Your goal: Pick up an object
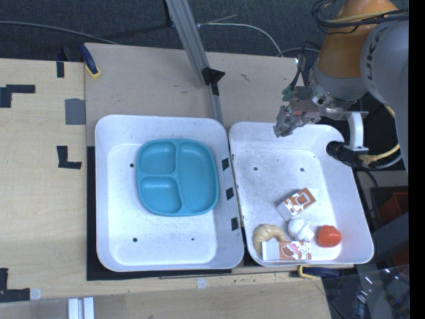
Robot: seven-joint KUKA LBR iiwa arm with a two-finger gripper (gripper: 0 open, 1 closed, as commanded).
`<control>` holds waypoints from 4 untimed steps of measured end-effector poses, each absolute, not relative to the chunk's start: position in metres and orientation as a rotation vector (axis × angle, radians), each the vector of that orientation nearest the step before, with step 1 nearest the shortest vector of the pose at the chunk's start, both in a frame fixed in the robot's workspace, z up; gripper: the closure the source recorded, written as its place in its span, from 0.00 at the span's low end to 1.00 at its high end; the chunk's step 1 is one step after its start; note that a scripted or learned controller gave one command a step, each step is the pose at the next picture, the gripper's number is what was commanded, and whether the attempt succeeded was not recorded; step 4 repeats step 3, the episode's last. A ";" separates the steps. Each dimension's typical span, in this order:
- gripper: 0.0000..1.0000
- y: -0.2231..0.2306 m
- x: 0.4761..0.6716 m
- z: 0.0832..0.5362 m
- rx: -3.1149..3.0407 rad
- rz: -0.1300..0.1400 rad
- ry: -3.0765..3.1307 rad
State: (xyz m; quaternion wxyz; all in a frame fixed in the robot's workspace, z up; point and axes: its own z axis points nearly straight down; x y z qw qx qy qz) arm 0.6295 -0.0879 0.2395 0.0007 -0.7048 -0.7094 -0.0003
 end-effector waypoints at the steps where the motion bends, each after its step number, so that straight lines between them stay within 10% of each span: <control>1: 1.00 -0.039 0.613 0.242 -2.214 0.000 -2.226; 4: 1.00 0.078 0.605 0.237 -2.210 0.000 -2.229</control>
